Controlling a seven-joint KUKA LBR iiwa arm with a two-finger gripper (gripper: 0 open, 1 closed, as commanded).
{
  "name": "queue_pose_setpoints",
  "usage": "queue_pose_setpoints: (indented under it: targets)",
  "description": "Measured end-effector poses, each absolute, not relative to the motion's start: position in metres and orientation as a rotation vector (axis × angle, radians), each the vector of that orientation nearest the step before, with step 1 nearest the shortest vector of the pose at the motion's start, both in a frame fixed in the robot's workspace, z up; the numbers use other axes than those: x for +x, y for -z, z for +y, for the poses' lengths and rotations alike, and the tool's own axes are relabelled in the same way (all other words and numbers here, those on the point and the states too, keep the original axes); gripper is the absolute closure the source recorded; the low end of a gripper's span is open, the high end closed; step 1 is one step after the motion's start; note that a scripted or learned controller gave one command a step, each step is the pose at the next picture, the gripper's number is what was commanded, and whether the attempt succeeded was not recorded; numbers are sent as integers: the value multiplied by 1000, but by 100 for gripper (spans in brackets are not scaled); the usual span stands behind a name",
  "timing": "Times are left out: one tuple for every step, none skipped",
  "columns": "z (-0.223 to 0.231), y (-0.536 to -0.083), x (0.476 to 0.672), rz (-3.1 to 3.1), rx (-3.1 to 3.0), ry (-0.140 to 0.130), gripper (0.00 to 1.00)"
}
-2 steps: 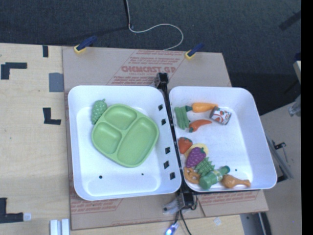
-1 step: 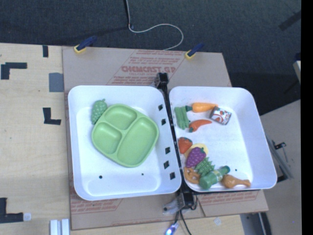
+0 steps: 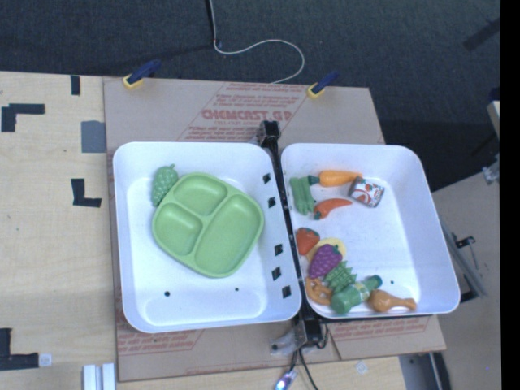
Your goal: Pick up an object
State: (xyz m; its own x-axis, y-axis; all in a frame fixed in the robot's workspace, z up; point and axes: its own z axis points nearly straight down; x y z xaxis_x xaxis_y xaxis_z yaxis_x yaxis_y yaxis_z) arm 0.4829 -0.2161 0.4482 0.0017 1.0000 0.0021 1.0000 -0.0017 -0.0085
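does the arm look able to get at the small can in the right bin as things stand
Probably yes: the can lies apart from the carrot, with bare right bin floor on its right and nothing over it.

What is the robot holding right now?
It cannot be told. The toy foods, like the small can and purple grapes, lie loose in the right bin.

A tray (image 3: pixel 208 226) lies in the left bin (image 3: pixel 130 242); toy food (image 3: pixel 333 279) clusters along the right bin's (image 3: pixel 422 234) left side.

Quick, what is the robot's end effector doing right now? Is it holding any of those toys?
End effector: cannot be told from this camera view; no toy is seen held.
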Motion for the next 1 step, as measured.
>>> queue_pose_setpoints:
  targets:
    - [-224,-419,484,-2219,-2221,-4,100]
